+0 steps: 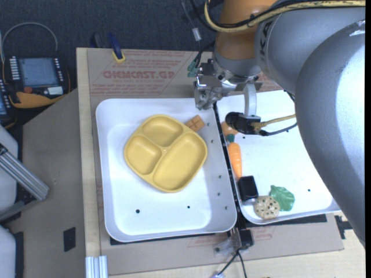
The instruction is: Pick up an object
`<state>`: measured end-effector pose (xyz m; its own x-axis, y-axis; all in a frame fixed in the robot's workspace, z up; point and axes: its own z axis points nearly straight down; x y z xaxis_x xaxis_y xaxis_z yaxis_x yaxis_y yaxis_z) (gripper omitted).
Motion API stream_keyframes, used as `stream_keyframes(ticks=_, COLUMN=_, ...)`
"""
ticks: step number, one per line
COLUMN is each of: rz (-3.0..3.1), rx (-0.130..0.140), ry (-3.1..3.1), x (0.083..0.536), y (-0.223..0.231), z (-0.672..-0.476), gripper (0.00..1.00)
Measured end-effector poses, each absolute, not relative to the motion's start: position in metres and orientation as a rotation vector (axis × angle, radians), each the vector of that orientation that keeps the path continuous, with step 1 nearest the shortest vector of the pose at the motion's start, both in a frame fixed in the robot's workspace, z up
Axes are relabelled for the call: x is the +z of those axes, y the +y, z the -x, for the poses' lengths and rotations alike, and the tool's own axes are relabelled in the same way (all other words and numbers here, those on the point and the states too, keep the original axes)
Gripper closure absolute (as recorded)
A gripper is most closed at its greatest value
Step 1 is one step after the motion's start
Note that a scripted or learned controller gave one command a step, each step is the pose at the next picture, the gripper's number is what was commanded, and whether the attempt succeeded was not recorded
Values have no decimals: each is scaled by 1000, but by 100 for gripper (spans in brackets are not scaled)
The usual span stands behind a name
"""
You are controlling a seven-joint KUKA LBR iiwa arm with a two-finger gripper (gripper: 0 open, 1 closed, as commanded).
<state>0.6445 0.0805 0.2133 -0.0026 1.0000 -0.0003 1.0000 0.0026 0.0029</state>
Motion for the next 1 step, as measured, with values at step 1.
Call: stream_keyframes(ticks=1, rz=-2219, rx=2, ry=2222, x=214, y=79, z=-644, gripper=0)
